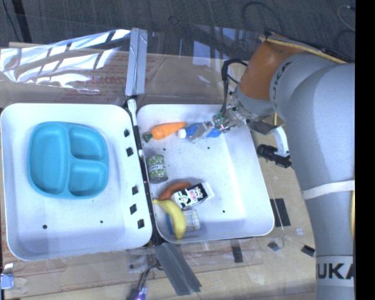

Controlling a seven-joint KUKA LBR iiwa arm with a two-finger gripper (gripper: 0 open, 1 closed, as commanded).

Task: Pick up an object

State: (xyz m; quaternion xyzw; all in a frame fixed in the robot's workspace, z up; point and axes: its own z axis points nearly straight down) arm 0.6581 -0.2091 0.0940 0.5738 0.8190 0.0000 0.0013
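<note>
My gripper [205, 132] is low in the far part of the right bin [244, 186], reaching in from the right under the orange-banded wrist [257, 74]. A small blue item with a white end [186, 132] lies right at its tip, touching or nearly touching it. An orange carrot [165, 130] rests just left of that, by the bin's far-left corner. Nearer the front lie a green can [156, 167], a brown sausage [174, 189], a black-and-white carton [194, 195], a yellow banana [174, 217] and a small pale packet [192, 219].
The left bin [25, 230] holds a blue divided plate [67, 159]. A divider with black clips [135, 180] separates the bins. The grey arm [315, 130] covers the bench's right side. Shiny foil [62, 58] lies behind the left bin.
</note>
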